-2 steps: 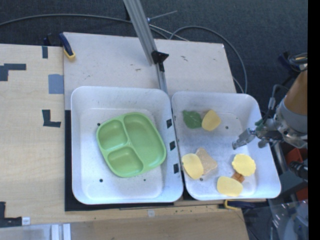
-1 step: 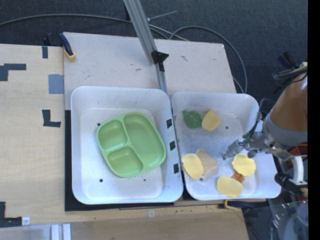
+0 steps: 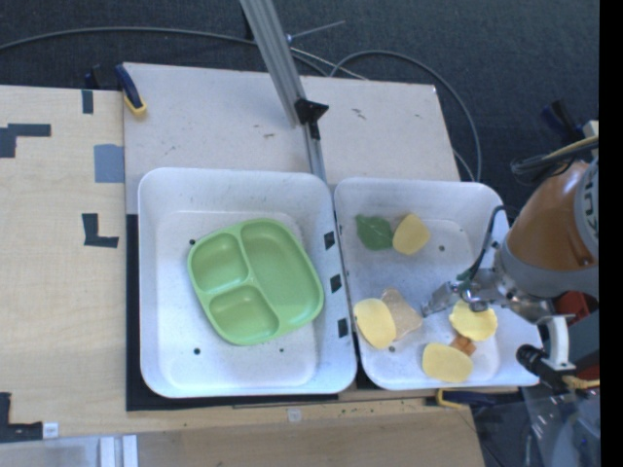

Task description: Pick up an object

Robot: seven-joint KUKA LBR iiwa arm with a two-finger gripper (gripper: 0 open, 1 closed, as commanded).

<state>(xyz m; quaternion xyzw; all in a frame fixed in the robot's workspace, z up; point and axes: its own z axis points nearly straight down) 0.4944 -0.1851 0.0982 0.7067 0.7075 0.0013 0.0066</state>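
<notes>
Reaching in from the right, the arm [image 3: 550,232] hangs low over the right bin [image 3: 443,191]. Its fingers [image 3: 458,295] sit near the middle of that bin, just beside a yellow piece [image 3: 474,321]. I cannot tell how far open they are, and I see nothing held between them.

Lots of small things lie in this bin. A green lump [image 3: 373,232] touches a yellow lump [image 3: 411,233] near the top. A yellow round [image 3: 375,323] and a tan piece [image 3: 404,312] lie close together lower down. One more yellow disc [image 3: 447,362] sits near the bottom wall. The left bin [image 3: 156,261] holds a green tray [image 3: 255,281].

I think the best pick is the yellow piece right by the fingers. They should go straight down with one on each side of it, close gently, and then lift slowly. Keeping away from the bin wall should help too.
</notes>
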